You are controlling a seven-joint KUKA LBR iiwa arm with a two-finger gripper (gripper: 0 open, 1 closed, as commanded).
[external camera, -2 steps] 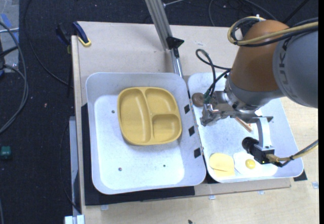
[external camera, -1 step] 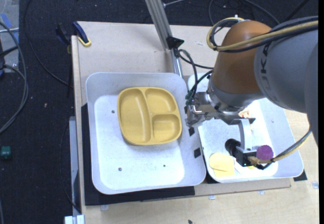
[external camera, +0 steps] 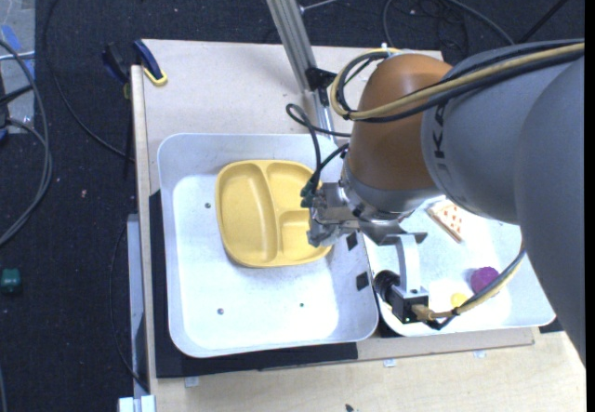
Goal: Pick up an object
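The gripper (external camera: 319,219) sits at the frame's centre, over the right edge of the yellow divided plate (external camera: 260,215) — whether its jaws are apart or together cannot be told. The plate looks light, stiff and slick — its raised rim seems the best hold. It lies in the left bin (external camera: 186,308); the right bin (external camera: 521,308) holds a purple object (external camera: 484,279).

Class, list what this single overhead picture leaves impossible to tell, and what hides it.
- Gripper: grasp state hidden by the wrist above it.
- Yellow tray: right edge covered by the gripper.
- Right bin: mostly hidden under the arm.
- Purple object: too small to identify.
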